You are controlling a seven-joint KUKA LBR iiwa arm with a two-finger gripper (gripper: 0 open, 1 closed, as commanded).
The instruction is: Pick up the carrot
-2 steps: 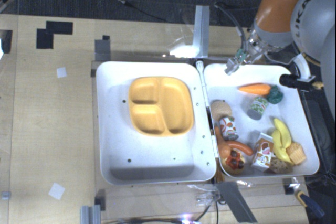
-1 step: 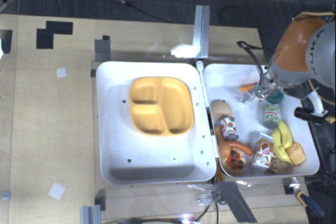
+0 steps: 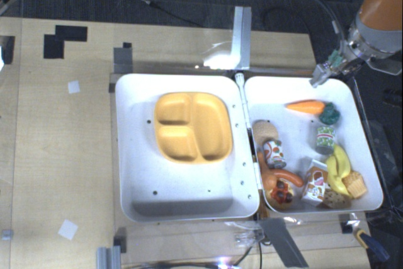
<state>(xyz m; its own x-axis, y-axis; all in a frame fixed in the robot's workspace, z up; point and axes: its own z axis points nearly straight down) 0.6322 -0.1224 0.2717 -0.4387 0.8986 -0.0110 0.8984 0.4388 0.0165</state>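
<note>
The gripper point(image 3: 321, 74) hangs over the right bin's point(image 3: 368, 154) far rim, how far open I cannot tell and nothing seen in it, so it should drop across the carrot's point(image 3: 305, 107) orange middle, which lies just below, clear of the green top

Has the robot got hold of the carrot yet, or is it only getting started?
Only starting, it seems. Nothing looks done: the carrot lies on the floor of the right bin, near its far edge, beside a small green item. In hand: the gripper hovers over the bin's far rim, apart from the carrot. Left: coming down, grasping and lifting it.
</note>
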